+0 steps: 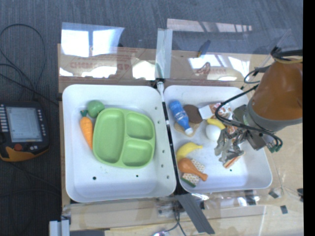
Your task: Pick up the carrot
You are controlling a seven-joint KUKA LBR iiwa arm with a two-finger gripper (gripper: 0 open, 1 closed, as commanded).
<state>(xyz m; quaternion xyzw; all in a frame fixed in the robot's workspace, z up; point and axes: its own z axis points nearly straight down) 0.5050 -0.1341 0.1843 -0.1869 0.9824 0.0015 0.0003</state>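
the carrot (86,130) lies in the left bin (74,181), touching the left edge of the green divided plate (124,137) — a green ball (95,107) just above it. the claw (229,150) hangs over the right bin (256,178), well apart from the plate — open or closed, i cannot tell.

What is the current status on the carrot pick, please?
Gripper low in right bin, away from target. Carrot in left bin, against green plate. Path unobstructed.

Carrot (86,130) lies beside green plate (124,137).
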